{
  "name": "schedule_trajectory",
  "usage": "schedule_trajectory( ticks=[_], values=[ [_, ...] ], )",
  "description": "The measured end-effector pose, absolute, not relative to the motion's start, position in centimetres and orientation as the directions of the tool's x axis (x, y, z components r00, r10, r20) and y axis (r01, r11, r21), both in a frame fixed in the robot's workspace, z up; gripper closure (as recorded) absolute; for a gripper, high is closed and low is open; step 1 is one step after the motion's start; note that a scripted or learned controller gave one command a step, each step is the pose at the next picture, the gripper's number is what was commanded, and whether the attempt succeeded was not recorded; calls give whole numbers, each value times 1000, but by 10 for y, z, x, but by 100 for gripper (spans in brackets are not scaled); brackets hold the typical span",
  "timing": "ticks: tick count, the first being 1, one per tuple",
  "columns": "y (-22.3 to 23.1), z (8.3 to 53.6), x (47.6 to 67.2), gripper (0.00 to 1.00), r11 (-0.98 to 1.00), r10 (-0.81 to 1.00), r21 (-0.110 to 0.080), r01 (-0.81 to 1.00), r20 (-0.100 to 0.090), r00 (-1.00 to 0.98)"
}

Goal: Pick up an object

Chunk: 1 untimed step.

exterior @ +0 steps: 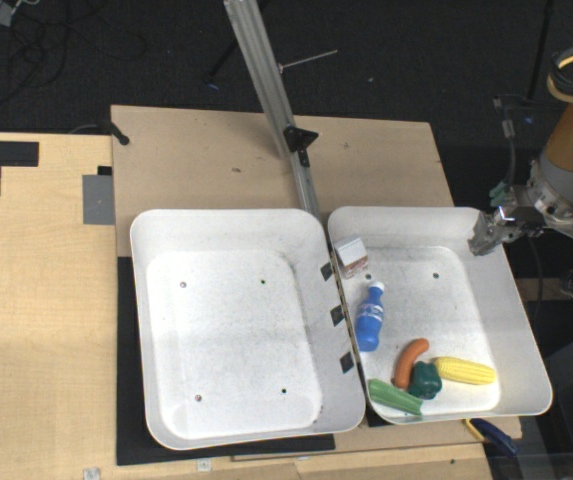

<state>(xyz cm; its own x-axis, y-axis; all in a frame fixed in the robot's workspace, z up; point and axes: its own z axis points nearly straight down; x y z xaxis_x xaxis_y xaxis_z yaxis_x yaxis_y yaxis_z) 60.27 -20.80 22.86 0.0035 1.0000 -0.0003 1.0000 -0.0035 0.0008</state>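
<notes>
Lying lengthwise toward far rim: blue bottle (369, 318) in right bin (526, 363); hanging beside it: gripper (486, 236), opening unclear.

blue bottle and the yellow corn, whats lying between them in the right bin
In the camera view, the orange carrot and dark green piece lie between the blue bottle and yellow corn.

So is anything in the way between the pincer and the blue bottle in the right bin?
Nothing visible. The pincer sits at the right bin's upper right rim, and bare bin floor lies between it and the blue bottle. The small box lies just above the bottle, off that path.
</notes>
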Motion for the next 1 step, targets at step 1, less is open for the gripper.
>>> schedule_trajectory(
  ticks=[1],
  values=[
    [-164,227,619,100,2,1000,-1,1000,0,-2]
  ],
)
